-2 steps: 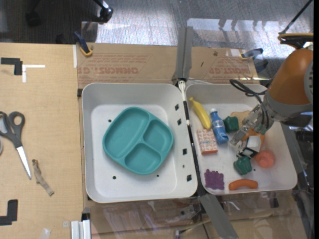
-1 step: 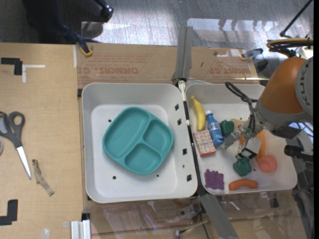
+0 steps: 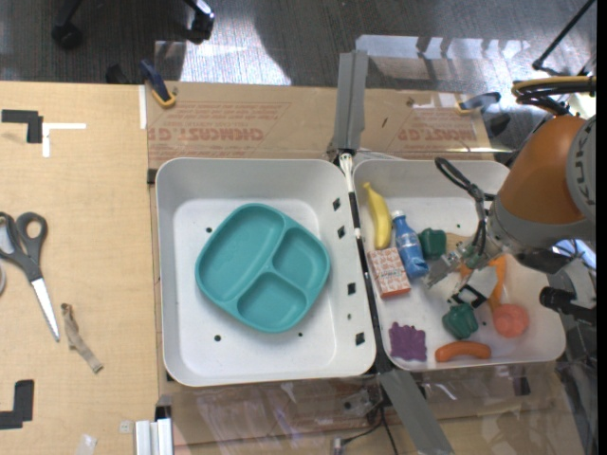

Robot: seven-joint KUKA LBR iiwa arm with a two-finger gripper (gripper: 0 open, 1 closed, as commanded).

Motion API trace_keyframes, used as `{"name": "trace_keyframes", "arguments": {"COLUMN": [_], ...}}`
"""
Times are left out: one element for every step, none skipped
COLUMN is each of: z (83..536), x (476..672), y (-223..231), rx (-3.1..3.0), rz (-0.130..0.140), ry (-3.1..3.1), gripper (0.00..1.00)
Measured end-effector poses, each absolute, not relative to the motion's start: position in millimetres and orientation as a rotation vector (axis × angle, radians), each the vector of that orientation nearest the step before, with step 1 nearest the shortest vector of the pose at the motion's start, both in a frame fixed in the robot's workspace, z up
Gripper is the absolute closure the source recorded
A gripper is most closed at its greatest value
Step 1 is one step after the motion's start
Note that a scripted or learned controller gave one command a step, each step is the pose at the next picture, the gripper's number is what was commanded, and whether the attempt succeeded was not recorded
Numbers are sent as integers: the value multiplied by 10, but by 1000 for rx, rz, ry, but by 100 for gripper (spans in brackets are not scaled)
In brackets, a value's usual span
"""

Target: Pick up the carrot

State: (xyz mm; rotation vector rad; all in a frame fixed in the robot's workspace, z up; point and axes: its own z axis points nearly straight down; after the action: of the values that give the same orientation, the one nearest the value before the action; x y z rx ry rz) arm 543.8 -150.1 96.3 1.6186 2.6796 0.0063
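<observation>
Slim orange carrot [image 3: 497, 281] lies in right white bin [image 3: 531, 354], long axis roughly 12-to-6, touching two-finger gripper [image 3: 465, 271] at its 3 o'clock. Can't tell jaw state — too cluttered.

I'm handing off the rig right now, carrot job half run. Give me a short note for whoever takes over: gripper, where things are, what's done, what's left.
Gripper: low in the right bin, beside the upper end of the carrot; I cannot tell whether it grips it.
Carrot: slim orange piece just right of the gripper, above the pink ball.
Nearby: green pieces below the gripper, blue bottle and banana to its left, orange sausage shape at the front wall. The teal plate sits in the left bin.
Done: arm is down at the carrot.
Left: confirm the grasp, then lift the carrot.
</observation>
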Motion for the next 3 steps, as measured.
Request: {"name": "trace_keyframes", "arguments": {"z": [1064,1127,967], "x": [5448,5036,5548], "y": [-1516,-1849,-1789], "rx": [1616,1594,2037], "rz": [4,-2,6], "ry": [2675,2709,2382], "gripper": [100,100,100]}}
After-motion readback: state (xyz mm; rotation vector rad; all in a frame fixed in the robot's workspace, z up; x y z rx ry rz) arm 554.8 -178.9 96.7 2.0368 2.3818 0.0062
